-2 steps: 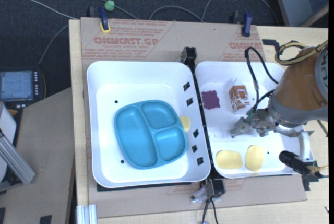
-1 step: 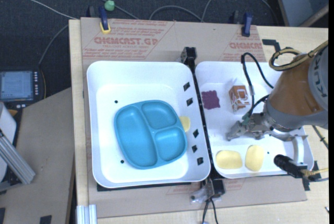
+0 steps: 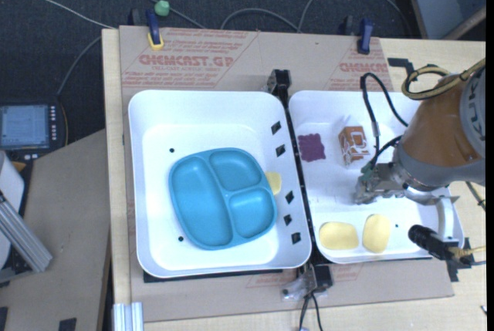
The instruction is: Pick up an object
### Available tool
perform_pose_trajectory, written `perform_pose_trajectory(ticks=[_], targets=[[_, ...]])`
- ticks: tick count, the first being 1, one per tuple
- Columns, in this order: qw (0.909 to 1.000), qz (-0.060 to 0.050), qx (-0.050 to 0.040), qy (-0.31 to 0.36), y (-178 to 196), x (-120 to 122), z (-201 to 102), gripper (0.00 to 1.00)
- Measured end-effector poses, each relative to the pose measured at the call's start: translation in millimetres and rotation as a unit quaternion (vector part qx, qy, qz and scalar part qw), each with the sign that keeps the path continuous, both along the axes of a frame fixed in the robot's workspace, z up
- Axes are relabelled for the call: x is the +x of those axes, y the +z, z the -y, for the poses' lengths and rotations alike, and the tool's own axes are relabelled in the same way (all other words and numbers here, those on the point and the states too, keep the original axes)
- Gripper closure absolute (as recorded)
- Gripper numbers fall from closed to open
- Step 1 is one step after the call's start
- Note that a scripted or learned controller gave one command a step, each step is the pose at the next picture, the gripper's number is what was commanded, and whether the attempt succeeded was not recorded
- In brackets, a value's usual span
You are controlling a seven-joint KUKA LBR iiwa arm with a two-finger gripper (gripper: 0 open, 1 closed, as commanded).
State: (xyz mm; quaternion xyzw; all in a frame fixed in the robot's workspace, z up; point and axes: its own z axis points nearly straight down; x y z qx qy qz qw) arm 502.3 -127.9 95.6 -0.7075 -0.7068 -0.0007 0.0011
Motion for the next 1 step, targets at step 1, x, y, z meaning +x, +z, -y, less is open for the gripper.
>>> perform_pose_trajectory(ticks=[1], targets=[[1.0,0.003,-0.002,0.0,59.8,-2.8,7.6,1.0]])
